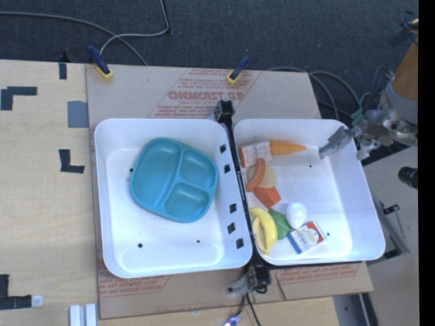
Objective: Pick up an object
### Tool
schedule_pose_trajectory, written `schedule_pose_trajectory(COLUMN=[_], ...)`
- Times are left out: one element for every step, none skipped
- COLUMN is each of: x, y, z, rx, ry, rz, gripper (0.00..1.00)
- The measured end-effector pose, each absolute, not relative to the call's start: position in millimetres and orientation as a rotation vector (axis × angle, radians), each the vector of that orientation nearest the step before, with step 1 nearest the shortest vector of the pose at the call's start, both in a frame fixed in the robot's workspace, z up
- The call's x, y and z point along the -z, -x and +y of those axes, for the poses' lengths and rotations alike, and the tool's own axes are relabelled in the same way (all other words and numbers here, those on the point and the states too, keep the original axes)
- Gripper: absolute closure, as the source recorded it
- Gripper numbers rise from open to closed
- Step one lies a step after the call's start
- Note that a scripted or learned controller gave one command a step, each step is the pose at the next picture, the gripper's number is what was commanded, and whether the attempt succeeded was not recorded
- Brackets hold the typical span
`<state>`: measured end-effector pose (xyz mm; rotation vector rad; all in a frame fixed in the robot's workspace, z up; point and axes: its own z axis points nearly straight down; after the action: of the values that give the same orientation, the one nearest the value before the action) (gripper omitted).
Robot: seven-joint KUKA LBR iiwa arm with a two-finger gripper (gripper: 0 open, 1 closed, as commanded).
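The right bin (353, 202) holds several toy foods along its left side: an orange carrot (288, 148), a red-and-white packet (252, 153), a sausage (256, 174), a red block (268, 196), a yellow banana (264, 229), a green piece (280, 221), a white egg (296, 212) and a small printed carton (306, 237). My gripper (349, 146) hangs over the bin's upper right rim, to the right of the carrot's tip. Its two fingers (334, 143) stand apart, open, with nothing between them.
In the left bin (109, 182) lies a blue divided plate (175, 179). A black divider with clips (232, 182) runs between the bins. Cardboard (190, 94) lies beneath them, held by blue-and-yellow clamps (99, 61). Cables run over the dark floor behind.
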<state>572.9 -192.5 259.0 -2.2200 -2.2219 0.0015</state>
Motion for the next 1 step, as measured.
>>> schedule_pose_trajectory(x=[-158.7], y=[-595.4], z=[-127.0], rx=[-0.003], ry=[2.217], rz=[-2.221], gripper=[0.00])
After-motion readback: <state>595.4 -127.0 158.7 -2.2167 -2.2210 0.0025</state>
